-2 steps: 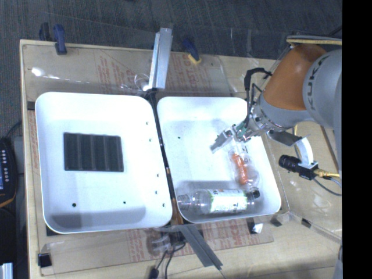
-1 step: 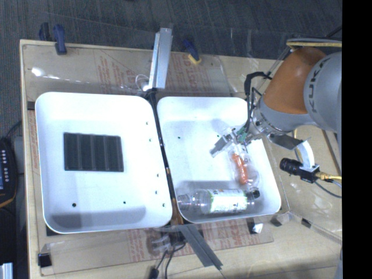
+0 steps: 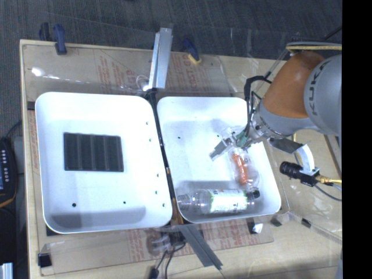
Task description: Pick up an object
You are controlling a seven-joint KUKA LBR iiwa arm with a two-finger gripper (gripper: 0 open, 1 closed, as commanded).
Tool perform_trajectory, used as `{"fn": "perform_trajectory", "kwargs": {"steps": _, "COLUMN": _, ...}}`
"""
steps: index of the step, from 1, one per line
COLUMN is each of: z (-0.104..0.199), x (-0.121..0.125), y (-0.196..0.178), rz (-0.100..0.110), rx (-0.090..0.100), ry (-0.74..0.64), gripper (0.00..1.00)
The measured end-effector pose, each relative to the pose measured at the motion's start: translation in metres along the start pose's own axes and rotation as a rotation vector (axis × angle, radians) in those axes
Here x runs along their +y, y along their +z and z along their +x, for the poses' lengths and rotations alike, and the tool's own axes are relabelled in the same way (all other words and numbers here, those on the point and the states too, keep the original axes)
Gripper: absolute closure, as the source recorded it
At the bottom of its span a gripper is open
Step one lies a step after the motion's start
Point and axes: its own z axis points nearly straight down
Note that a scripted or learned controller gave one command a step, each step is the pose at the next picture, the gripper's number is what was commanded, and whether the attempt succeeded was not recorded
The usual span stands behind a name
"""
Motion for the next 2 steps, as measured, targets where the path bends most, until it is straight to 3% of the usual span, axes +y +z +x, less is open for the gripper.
{"fn": "perform_trajectory", "kwargs": {"steps": 2, "z": -0.0043, "x": 0.0057, "y": 0.0001, "rz": -0.005, "rx": -0.004, "ry": -0.001, "gripper": 0.0}}
